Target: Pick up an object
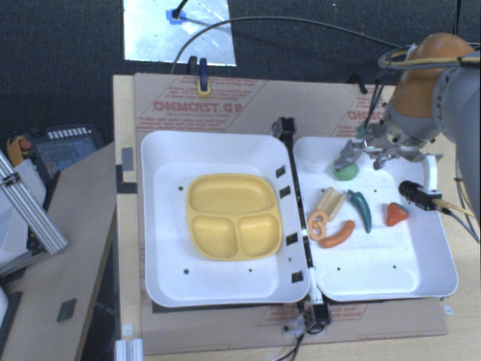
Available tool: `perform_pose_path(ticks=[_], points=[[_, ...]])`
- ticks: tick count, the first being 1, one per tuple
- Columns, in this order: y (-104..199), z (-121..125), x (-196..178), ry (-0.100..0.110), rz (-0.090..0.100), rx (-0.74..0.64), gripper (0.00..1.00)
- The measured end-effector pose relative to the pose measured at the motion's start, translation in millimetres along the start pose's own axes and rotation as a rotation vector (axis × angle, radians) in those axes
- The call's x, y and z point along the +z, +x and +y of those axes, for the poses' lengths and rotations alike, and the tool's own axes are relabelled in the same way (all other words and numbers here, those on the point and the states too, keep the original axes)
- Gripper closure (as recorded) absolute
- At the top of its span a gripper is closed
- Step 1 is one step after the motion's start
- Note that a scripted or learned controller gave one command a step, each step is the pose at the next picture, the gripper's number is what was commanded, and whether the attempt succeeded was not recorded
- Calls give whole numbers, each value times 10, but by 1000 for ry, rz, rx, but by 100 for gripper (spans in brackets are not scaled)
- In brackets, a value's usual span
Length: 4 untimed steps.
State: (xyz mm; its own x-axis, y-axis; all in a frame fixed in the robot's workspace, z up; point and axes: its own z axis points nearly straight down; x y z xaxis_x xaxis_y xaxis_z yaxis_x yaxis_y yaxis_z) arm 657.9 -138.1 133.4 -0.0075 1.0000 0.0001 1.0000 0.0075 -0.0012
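Green and rounded, the lime (346, 172) looks to me like a small plastic toy: I judge it light, stiff and somewhat slick, so it could squirt out of a pinch set off-centre. I would take it across its widest part, fingers on opposite sides, low enough to get past the curve. It lies at the far left of the right bin (376, 277), near the divider (294, 201), and part of it is hidden under my own metal.

My gripper (366, 152) hangs just above and to the right of the lime, its fingers spread apart with nothing between them; one finger seems to reach down close to the lime, though whether it touches I cannot tell.

Nearer the camera from the lime lie a tan block (329, 200) and an orange ring (317, 222) touching it, then an orange sausage (337, 234). A dark green pepper (361, 209) lies to the right of the block, and a red berry (396, 214) sits further right again. All are well apart from the lime, so they should not crowd a grasp.

Left of the divider, the left bin (165, 201) holds a yellow tray (229, 216) with three compartments. Both bins rest on the desk (225, 100).
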Motion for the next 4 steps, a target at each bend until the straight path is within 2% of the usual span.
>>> perform_pose_path(ticks=[1,2,4], points=[[7,0,514,1,0,0,0],[3,20,371,-5,-1,-1,100],[-132,38,-702,-9,-2,6,100]])
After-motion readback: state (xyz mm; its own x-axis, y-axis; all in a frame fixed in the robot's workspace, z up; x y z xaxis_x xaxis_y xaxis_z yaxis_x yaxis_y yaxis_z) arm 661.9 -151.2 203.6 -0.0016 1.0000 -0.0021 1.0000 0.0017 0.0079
